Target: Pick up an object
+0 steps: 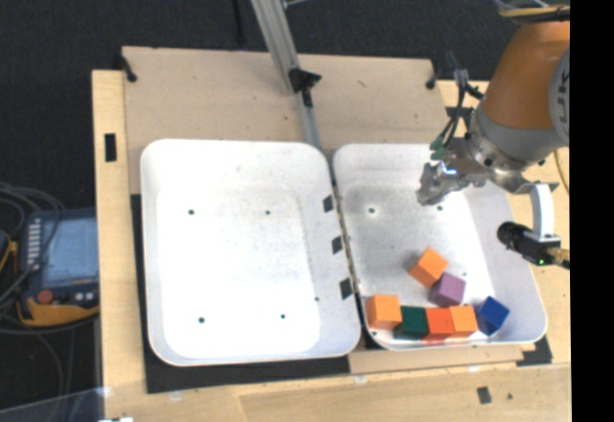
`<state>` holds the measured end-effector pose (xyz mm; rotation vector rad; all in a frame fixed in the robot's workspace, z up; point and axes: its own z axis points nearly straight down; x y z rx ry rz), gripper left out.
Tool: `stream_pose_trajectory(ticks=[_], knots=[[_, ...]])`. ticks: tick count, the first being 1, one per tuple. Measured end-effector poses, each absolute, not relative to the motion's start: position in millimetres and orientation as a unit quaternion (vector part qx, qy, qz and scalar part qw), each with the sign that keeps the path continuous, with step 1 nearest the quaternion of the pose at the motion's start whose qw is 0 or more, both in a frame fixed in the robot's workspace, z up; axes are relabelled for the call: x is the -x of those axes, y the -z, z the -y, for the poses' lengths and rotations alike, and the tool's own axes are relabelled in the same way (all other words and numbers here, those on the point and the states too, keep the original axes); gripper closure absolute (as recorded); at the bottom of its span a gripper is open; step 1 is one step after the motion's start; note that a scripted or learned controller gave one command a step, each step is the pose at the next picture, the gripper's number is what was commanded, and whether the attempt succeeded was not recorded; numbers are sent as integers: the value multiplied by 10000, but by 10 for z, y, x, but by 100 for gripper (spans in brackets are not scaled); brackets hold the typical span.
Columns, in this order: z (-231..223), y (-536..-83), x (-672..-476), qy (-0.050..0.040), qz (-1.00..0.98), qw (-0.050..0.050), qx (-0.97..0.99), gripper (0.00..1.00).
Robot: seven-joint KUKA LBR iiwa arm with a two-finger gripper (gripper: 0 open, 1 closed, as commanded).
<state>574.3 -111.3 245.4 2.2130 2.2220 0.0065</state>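
Several small blocks lie in the near part of the right bin (384, 171). An orange block (429, 267) sits tilted, with a purple block (448, 290) just beside it. Along the near wall stand an orange block (385, 310), a green block (413, 321), two more orange blocks (451, 320) and a blue block (492, 314). My gripper (434, 185) hangs over the far right part of this bin, well behind the blocks, with nothing seen between its fingers.
The left bin (240, 247) lies beside the right one, joined by black clips (338, 243). A slanted metal pole (273, 17) rises from behind the bins. A black fitting (523, 240) sits at the right bin's outer edge.
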Motion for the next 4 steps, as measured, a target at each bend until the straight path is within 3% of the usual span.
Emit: stream_pose_trajectory(ticks=[4], knots=[[-882, -2431, -5381, -16, -7101, 0, -7041, 100]])
